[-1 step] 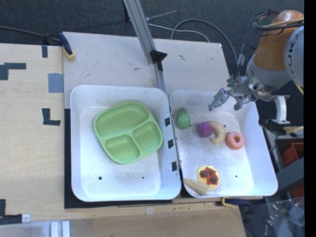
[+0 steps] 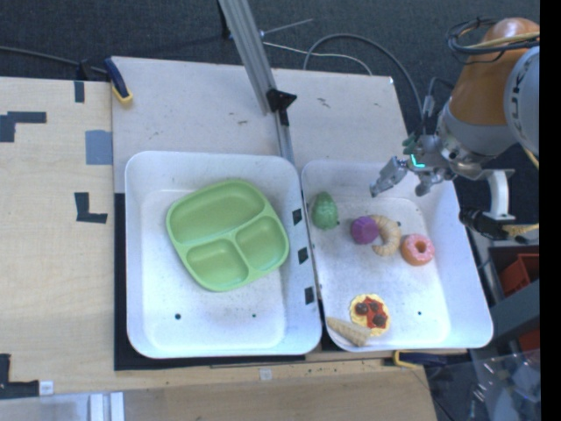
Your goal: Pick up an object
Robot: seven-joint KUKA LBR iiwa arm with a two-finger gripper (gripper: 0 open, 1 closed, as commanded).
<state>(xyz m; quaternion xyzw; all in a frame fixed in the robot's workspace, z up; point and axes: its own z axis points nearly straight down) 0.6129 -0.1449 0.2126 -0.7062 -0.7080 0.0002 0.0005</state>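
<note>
Where bins (image 2: pixel 140 235) meet, green tray (image 2: pixel 228 233) (left), toys right.

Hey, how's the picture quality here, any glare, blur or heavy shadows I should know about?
In the camera view the light is even and soft, with faint shadows under the green plate and the toy food. The white bins look bright but not washed out. The gripper is a bit blurry, so its fingers are hard to read, and the small doughnut lacks fine detail.

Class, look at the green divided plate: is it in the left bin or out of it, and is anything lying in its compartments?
In. The green divided plate lies flat inside the left bin, and all three compartments are bare.
</note>
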